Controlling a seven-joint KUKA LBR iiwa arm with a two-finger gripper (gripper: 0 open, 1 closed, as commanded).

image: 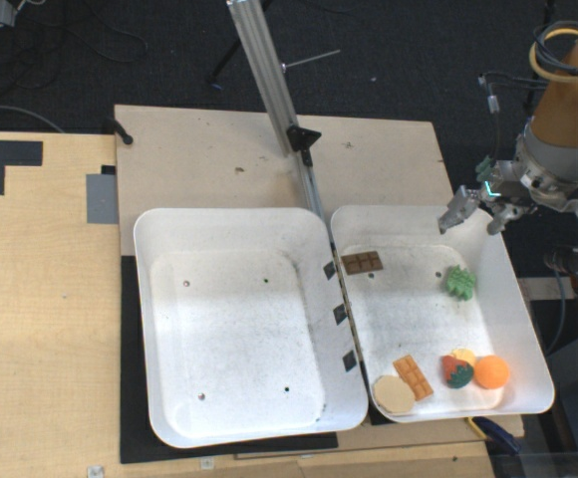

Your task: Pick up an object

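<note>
My gripper [476,214] hangs over the far right corner of the right bin [524,317], its two fingers spread open with nothing between them. Below and slightly left of it a green leafy toy [459,282] lies in the bin. A brown chocolate bar [361,262] sits near the bin's far left wall. At the near end lie an orange waffle piece [413,376], a tan round disc [394,395], a red and yellow fruit toy [457,367] and an orange ball [490,371].
The left bin [231,322] stands beside the right one, with black clips along the shared wall [339,314]. A slanted aluminium post [272,88] rises behind the bins. A wooden tabletop [40,307] lies to the left.
</note>
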